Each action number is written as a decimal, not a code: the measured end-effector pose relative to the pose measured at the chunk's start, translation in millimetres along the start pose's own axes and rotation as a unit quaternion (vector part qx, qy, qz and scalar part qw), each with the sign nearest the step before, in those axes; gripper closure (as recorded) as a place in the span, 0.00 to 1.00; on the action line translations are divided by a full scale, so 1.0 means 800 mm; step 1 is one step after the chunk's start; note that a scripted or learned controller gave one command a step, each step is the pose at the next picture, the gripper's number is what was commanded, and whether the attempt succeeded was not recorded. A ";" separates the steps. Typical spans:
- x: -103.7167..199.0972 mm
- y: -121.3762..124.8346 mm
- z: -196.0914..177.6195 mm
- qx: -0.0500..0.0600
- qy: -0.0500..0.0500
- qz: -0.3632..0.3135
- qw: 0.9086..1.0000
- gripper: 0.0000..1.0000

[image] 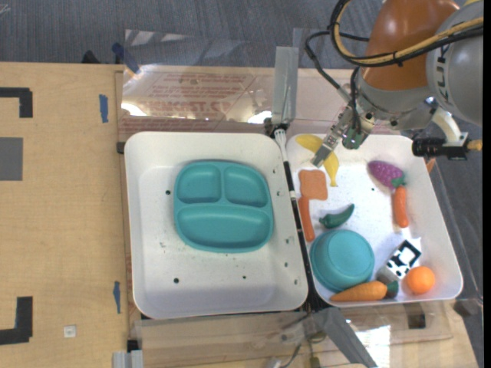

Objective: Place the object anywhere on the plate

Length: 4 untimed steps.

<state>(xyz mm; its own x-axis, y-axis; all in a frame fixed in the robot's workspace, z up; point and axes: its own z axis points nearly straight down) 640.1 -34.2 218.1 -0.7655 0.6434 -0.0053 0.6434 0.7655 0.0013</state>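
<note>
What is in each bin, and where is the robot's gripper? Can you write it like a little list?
left bin: teal divided plate, nothing on it
right bin: banana, orange slab, green pepper, teal bowl, two carrots, purple grapes, orange fruit, black-and-white cube
gripper: over the banana at the right bin's far-left corner
grip: cannot tell
task: not yet done

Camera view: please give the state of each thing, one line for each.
Teal plate: upright in left bin, nothing on it.
Teal bowl: upright in right bin.
Banana: lying under the gripper.
Purple grapes: lying loose.
Orange: resting in the bin corner.
</note>
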 end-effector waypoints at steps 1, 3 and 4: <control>0.040 0.078 -0.049 -0.003 -0.001 -0.142 0.990 1.00; 0.220 0.137 0.074 -0.001 0.003 -0.129 0.992 1.00; 0.216 0.136 0.073 -0.001 0.002 -0.127 0.992 0.00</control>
